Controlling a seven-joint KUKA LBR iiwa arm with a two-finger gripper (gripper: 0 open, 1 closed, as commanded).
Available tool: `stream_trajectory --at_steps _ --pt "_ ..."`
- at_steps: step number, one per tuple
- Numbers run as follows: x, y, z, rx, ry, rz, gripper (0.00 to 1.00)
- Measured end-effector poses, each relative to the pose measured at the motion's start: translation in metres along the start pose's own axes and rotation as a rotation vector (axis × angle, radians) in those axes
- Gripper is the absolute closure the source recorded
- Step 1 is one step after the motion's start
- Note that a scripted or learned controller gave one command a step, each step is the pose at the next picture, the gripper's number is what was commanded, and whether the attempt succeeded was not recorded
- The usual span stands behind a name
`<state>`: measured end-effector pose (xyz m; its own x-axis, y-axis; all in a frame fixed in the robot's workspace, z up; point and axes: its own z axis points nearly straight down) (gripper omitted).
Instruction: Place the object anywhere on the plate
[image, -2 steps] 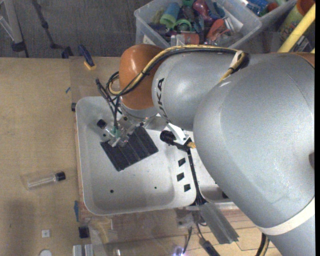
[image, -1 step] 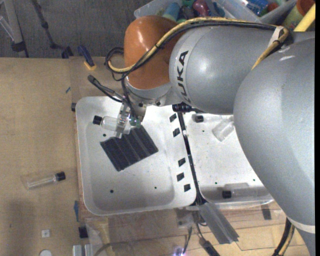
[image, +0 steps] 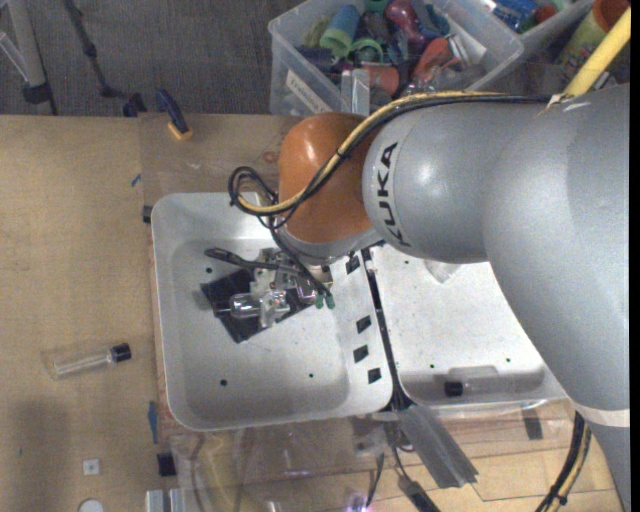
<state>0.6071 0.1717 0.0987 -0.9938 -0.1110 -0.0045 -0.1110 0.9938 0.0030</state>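
My gripper (image: 255, 300) hangs low over the middle of the left white bin (image: 200, 400), pointing toward the bin's left side. Its black body and shiny metal parts lie close to the bin floor. The grey arm with its orange band (image: 320, 190) reaches in from the right and hides the back right part of this bin. A small green bit (image: 325, 299) shows at the gripper's right side; I cannot tell what it is. Whatever lies under the gripper is hidden.
The right white bin (image: 470, 330) holds a small dark object (image: 455, 386) near its front wall. A clear vial with a black cap (image: 85, 357) lies on the bench to the left. A clear tub of colourful toys (image: 400, 40) stands at the back.
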Motion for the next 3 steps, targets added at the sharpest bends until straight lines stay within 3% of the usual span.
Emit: stream_trajectory --at_steps 1,2,3 --pt "0.0 0.001 0.0 -0.001 0.0 -0.001 0.0" --pt "-0.067 0.047 -0.067 -0.001 -0.005 -0.585 0.0" --pt "-0.069 0.047 -0.079 -0.005 -0.014 -0.58 1.0"
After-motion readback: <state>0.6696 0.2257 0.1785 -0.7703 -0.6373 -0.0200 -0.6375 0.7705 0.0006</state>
